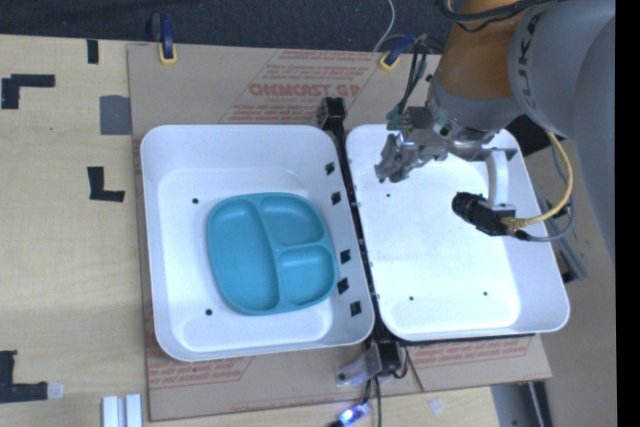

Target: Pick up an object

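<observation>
Lying flat in the left bin: one teal divided plate, three compartments.
Judged light, stiff plastic, smooth and likely slippery; lies low, so the raised outer rim or a divider ridge looks like the best hold. Right bin: gripper hangs over its upper left corner, well apart from plate, holding nothing; finger spread cannot be told.

The arm is a bulky, smooth grey casing with a broad orange band above the wrist. Below the band sits a grey metal end effector of small dark parts. A black cable runs around the band; a yellow cable joins a black cylindrical fitting.
</observation>
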### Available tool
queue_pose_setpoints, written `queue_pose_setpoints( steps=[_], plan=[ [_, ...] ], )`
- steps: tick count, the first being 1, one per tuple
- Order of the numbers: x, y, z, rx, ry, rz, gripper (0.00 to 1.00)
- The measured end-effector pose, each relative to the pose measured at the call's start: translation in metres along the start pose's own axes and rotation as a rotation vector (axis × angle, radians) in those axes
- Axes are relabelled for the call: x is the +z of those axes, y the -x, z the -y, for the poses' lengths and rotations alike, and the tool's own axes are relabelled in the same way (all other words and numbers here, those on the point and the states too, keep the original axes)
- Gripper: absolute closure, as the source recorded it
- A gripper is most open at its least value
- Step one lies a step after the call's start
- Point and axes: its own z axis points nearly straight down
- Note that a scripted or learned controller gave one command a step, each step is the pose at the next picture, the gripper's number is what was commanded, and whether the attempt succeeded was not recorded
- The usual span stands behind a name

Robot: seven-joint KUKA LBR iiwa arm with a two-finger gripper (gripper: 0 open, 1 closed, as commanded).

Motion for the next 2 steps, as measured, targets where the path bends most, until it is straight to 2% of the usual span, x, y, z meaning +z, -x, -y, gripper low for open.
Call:
queue_pose_setpoints(
  steps=[1,2],
  plan=[
    [-0.007,-0.047,0.022,0.001,-0.001,0.0,1.0],
    [0.008,-0.101,0.043,-0.001,-0.002,0.0,1.0]
  ],
)
